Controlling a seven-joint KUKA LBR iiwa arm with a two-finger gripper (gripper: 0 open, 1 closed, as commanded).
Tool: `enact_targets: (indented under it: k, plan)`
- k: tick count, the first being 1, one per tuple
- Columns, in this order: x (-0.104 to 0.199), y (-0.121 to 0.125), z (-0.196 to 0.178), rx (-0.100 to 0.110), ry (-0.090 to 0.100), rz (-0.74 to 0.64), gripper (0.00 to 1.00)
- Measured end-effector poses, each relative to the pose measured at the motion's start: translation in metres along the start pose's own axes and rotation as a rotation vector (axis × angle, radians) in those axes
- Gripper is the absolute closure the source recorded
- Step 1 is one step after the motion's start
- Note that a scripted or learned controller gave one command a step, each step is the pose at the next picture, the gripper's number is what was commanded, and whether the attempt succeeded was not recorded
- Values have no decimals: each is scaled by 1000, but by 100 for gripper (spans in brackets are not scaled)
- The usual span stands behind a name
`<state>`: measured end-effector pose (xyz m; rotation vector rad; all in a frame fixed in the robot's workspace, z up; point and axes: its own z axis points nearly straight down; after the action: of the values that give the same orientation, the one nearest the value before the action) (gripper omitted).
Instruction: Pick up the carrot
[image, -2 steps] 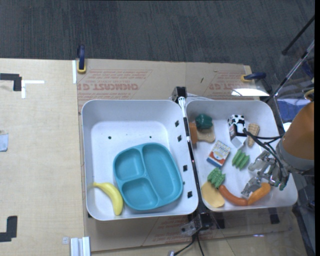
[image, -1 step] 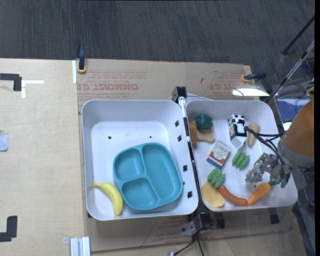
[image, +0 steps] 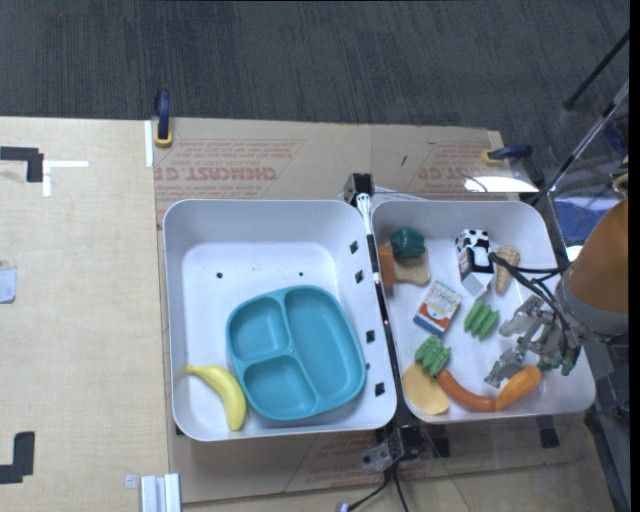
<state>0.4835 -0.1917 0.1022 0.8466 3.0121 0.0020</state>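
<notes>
The carrot (image: 520, 386), a short orange piece, lies near the front right corner of the right bin (image: 560, 405). Its left end touches a curved orange-red sausage-like piece (image: 465, 392). My gripper (image: 515, 352) hangs directly over the carrot's upper left side, reaching in from the right. It is open, its metal fingers (image: 499, 373) are spread apart, and the lower one almost touches the carrot. Nothing sits between the fingers.
The right bin also holds green vegetables (image: 481, 319) (image: 433, 355), a small white and blue box (image: 438, 307), a yellow slice (image: 424, 392), a black and white toy (image: 473, 250) and bread with a green top (image: 406, 258). In the left bin are a teal divided plate (image: 295, 352) and a banana (image: 225, 392).
</notes>
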Motion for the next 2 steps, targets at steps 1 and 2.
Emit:
enact_targets:
  k: [1, 2]
  plan:
    - [-3, 1, -10, -3, -7, 4, 100]
    - [-3, 1, -10, -3, -7, 5, 0]
